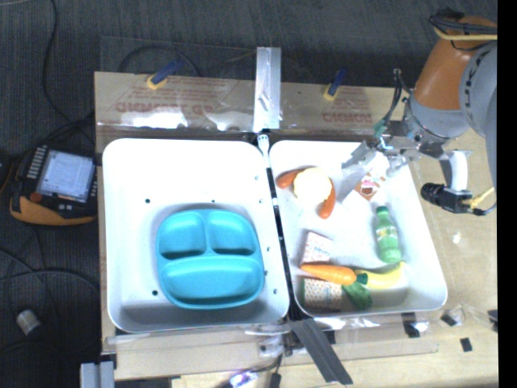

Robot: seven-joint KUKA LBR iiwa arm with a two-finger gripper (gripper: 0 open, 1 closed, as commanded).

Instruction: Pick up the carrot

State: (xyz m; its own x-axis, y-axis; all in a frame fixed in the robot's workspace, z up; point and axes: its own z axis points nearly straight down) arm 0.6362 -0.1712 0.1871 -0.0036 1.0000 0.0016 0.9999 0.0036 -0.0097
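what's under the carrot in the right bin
The carrot lies across a flat printed packet, with its thin end reaching the banana and a dark green item. Whatever part of the packet and bin floor sits directly beneath it is covered.

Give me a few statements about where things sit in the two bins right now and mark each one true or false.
1. The blue divided plate lies in the left bin. True.
2. The carrot lies in the left bin. False: it lies in the right bin, near its front edge.
3. The green bottle lies in the right bin. True.
4. The gripper holds the carrot. False: it is at the back of the right bin, apart from the carrot.
5. The banana lies on the blue divided plate. False: it lies in the right bin, beside the carrot's tip.
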